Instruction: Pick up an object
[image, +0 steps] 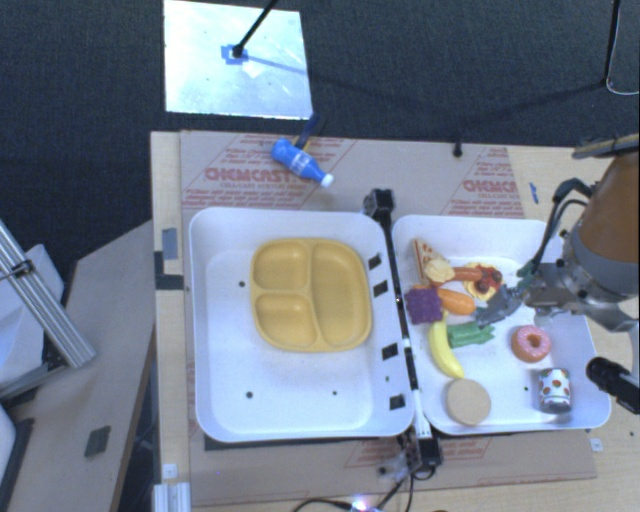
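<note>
— Lying right of centre in the right bin (575, 330), touching the banana (446, 350), the green piece (470, 335) looks light, stiff, slick; grip across its narrow middle.

— And the gripper (497, 308)?

— Just above it. Fingers blur together; open or closed, I can't tell. The arm (600, 255) is cut off at right.

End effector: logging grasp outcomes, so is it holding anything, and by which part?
Cannot be told. The end effector is low over the green piece, with no item visibly between its tips.
</note>
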